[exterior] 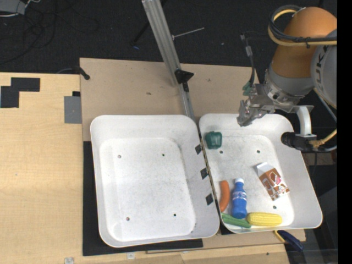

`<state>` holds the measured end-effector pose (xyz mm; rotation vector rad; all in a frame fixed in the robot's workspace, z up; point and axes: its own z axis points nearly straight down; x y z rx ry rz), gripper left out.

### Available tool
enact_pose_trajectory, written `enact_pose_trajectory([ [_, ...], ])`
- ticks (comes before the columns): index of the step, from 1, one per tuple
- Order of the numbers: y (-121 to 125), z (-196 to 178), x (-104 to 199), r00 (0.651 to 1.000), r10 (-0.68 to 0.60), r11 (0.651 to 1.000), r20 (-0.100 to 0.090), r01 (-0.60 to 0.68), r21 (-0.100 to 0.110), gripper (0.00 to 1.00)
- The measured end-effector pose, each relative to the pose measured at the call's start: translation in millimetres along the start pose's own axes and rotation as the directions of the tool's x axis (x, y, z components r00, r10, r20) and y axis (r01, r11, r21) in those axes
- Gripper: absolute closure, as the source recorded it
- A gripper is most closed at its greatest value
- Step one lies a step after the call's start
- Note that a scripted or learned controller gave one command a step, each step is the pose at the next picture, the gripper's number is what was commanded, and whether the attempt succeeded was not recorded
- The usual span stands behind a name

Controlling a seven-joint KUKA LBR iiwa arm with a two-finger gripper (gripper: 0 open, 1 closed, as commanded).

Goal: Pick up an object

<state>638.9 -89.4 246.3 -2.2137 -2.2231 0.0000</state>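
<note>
The gripper [248, 117] is hanging over the upper edge of the right bin [297, 164], in the upper right of the frame, and nothing is showing between its fingers; whether the jaws are apart or together I cannot tell, because the wrist is blocking them from above. The things it could take are all lying in that right bin: a green cup [213, 140] near the upper left corner, a small brown and white carton [273, 181] toward the right side, and along the lower edge a carrot [224, 195], a blue bottle [238, 198], a green pod [235, 221] and an ear of corn [264, 219]. The left bin [110, 147] is sitting beside it. The risk is looking greatest in the lower cluster, where the carrot, bottle, pod and corn are lying close or touching, so a descent there is likely to be nudging a neighbour or closing on two things at once. The cup is sitting close to the bin wall, so a finger could be catching the rim. The carton is lying flat and well apart from the others, but flat things are tending to slip from a pinch.
</note>
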Motion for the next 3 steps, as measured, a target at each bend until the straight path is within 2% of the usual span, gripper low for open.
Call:
enact_pose_trajectory([
  [2, -2.8, -9.1, 110.4, 1.000, -0.001, 1.000, 0.001, 0.001, 0.001, 1.00],
  [3, -7.0, 10.4, 157.4, 1.000, 0.001, 1.000, 0.002, -0.001, 0.003, 1.00],
])
